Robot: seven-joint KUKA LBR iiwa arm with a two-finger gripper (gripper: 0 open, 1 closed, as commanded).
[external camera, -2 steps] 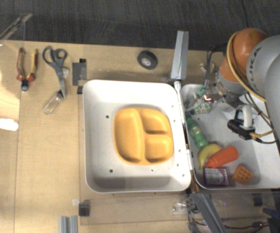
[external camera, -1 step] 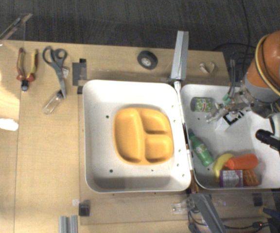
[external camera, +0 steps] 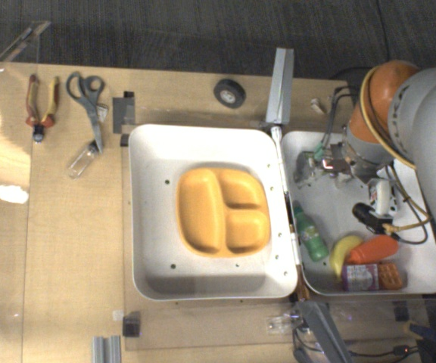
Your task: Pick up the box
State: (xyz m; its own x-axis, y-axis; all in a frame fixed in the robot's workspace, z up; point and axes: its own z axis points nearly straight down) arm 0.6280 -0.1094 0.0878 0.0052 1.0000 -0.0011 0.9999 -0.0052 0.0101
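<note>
Worktop (external camera: 59, 263): pale wood, smooth, glare patch at far left; dark carpet beyond its top edge. Left bin (external camera: 150, 203): white moulded plastic, rounded corners, holding a glossy yellow three-compartment tray (external camera: 222, 209). Right bin (external camera: 312, 278), just beside the left bin: box (external camera: 371, 276), purple and orange, print unreadable, against its near wall, touching a yellow banana (external camera: 344, 251) and an orange carrot shape (external camera: 373, 249); green bottle (external camera: 310, 238) nearer the left bin. Gripper (external camera: 320, 163) at the right bin's far end; cannot tell the fingers' state. Scissors (external camera: 89, 104) and pliers (external camera: 40, 104) left of the left bin.
</note>
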